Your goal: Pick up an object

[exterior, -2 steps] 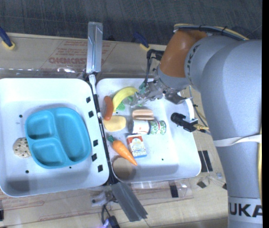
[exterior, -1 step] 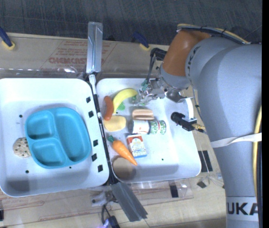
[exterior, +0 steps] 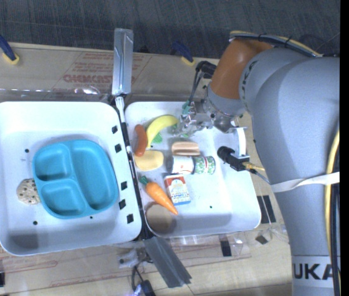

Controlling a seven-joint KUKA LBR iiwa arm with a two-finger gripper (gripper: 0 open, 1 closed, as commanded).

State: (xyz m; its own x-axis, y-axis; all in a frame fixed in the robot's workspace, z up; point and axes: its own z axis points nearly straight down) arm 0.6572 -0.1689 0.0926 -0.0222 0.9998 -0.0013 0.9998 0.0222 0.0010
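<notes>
Left bin (exterior: 2, 184): blue divided tray (exterior: 74, 177) in the middle, a cookie (exterior: 28, 192) just beside its left edge. Nothing here is near the arm.

Right bin (exterior: 239, 205): the clutter sits in its left and centre part. Against the left wall, a sausage (exterior: 140, 139) lying roughly along the wall, a yellow block-like piece (exterior: 149, 160) below it, then a carrot (exterior: 160, 195) pointing down-right, and a brown round item (exterior: 158, 218) at the near corner. Centre: a banana (exterior: 160, 127), long axis running up-right, its upper tip toward the arm; a hot dog (exterior: 185, 147) below it; a can (exterior: 194, 164) on its side; a small red-and-white carton (exterior: 177, 189).

Gripper (exterior: 188, 121) hangs at the bin's upper middle, just right of the banana's upper end and just above the hot dog. Too blurred to tell if it is released or clenched; no object seen between it.

Judgement: nearest candidates are the banana, lying left and slightly below, and the hot dog, directly below. The banana needs a grasp across its slanted axis.
</notes>
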